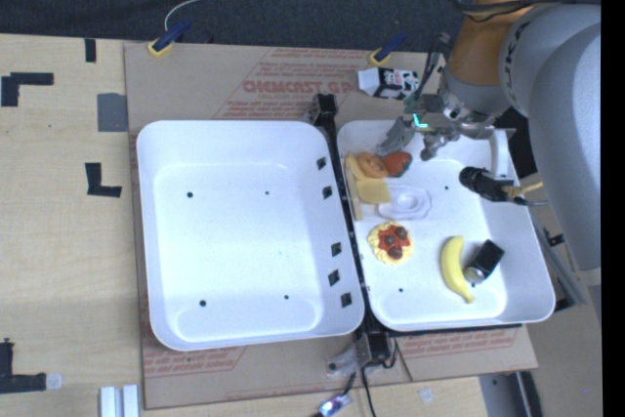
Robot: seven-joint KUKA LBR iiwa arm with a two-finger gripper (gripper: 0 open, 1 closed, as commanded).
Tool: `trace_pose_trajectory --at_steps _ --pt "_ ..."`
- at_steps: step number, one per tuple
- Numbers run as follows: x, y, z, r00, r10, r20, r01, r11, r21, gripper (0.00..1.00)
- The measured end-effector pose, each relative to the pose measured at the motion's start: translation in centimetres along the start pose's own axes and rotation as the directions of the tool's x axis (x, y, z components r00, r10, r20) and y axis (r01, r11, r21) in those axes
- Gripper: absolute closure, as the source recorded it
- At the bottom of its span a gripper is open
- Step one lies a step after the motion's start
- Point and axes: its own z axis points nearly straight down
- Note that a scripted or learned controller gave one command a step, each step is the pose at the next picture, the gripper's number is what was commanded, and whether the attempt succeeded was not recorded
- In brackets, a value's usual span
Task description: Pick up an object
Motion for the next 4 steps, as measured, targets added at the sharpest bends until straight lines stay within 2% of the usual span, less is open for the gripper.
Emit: trace_pose_trajectory --at_steps 1,2,3,4 --pt "0.8 0.0 5.8 1.0 0.0 -0.002 0.0 1.0 0.001 0.0" --pt "-1.6 0.0 5.5 1.0 0.001 0.001 -0.001 1.0 -0.001 0.0" --pt "-1.5 -0.2 4.6 1.0 -0.001 -0.003 0.001 1.0 0.015 1.0" --pt "7.5 -2.4 -5.0 1.0 -0.006 -0.003 0.006 1.0 -0.004 1.0"
